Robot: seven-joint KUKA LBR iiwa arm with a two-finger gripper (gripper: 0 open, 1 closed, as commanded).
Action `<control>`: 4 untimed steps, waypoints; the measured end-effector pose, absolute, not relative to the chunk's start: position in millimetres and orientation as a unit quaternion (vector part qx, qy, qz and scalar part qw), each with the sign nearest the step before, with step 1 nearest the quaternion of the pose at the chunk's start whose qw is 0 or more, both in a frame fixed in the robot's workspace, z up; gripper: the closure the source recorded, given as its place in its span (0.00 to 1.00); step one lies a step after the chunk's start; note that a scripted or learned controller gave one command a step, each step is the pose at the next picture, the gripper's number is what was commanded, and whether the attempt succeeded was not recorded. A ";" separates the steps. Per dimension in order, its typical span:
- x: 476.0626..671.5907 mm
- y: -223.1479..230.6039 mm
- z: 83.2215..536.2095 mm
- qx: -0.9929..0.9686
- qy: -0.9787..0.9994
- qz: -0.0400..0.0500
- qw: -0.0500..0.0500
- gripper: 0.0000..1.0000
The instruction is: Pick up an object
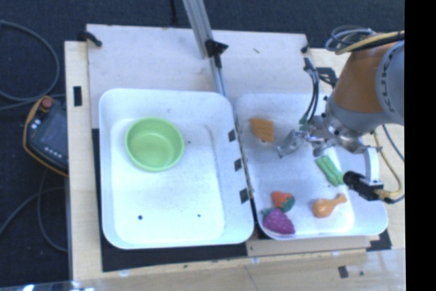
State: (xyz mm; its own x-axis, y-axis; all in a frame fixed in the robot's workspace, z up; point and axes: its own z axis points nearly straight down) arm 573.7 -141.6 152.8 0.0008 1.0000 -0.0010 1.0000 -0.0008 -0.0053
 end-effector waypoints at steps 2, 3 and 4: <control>575.0 -143.7 114.5 -0.710 -0.704 -0.001 -0.002 1.00; 575.2 -145.8 179.4 -0.708 -0.706 -0.002 -0.004 1.00; 585.4 -151.5 230.0 -0.706 -0.708 -0.002 -0.003 1.00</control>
